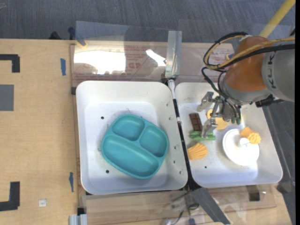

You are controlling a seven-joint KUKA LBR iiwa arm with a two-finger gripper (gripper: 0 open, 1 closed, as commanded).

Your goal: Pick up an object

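Gripper (216, 117) hangs low over right bin (269, 170), near its left wall; grip state unclear. Green item (202, 135) just below-left, long axis across bin; brown bar (195, 121) beside.

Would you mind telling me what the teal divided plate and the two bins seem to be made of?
The teal divided plate looks like moulded plastic with a smooth matte finish: uniform colour, soft rounded compartment ridges. The left bin and right bin look like thin formed white plastic, slightly glossy, with rounded corners, though painted metal can't be excluded.

Partial letters "KU" on the arm (281, 74).
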